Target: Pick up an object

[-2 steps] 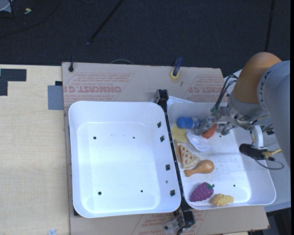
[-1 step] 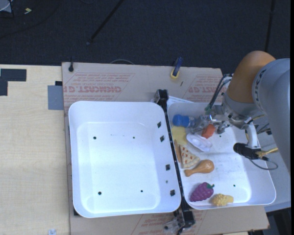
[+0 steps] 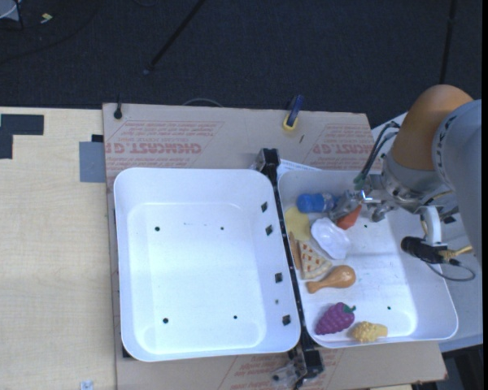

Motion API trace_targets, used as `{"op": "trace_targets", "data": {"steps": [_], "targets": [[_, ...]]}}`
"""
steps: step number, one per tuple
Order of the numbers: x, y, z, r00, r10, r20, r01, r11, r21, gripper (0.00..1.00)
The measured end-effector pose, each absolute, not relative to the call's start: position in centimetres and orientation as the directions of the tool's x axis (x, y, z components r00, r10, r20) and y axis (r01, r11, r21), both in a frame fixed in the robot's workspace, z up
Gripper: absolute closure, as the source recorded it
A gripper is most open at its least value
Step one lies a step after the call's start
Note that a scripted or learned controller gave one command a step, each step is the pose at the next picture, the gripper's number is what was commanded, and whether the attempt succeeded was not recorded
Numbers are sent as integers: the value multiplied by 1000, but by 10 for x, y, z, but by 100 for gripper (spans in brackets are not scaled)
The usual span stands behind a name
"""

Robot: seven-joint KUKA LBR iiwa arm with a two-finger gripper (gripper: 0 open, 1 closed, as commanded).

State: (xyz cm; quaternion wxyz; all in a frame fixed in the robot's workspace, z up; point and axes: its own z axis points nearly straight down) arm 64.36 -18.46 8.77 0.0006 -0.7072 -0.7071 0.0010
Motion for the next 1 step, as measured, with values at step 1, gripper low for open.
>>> {"op": "trace_targets", "data": {"steps": [1], "targets": [[644,-190,88,0,1000,0,1000,0,-2,0]]}}
